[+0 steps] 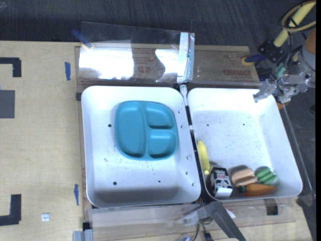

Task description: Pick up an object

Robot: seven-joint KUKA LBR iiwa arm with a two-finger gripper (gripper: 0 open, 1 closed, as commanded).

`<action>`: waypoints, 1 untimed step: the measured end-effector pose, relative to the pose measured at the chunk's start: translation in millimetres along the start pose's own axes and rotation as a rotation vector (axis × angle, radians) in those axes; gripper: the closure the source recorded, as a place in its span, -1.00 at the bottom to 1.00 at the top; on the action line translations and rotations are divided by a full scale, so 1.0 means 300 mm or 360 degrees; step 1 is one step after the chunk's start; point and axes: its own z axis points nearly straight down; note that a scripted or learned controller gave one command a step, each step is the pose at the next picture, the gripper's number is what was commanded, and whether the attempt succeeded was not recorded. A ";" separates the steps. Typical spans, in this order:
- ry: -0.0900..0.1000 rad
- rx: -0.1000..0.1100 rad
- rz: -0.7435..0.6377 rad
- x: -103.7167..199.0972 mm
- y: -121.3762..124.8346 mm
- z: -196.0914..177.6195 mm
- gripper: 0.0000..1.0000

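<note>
From my remote seat, I see the tool (273, 90) over the far right corner of the right shallow white bin (281, 134), just above its rim. Whether it is apart or together I cannot tell; nothing shows clamped in it. Yellow hose (296, 15) loops above it, off the bin.

The pickable things lie along the right bin's near edge. A slim yellow banana-shaped piece (202, 155) sits against the left wall. Beside it, a small black-and-white boxy item (221, 181). Next, a tan bun-like toy (243, 175), then a green striped round toy (266, 175), with an orange carrot-shaped toy (260, 189) below these two, touching the near wall.

The left shallow white bin (95, 134) holds a blue plastic divided plate (145, 129), near its centre, flat.

The tan wooden tabletop (35, 149) extends left.
</note>
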 end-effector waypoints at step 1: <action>0.0006 0.0016 -0.0175 0.163 0.134 0.438 -1.00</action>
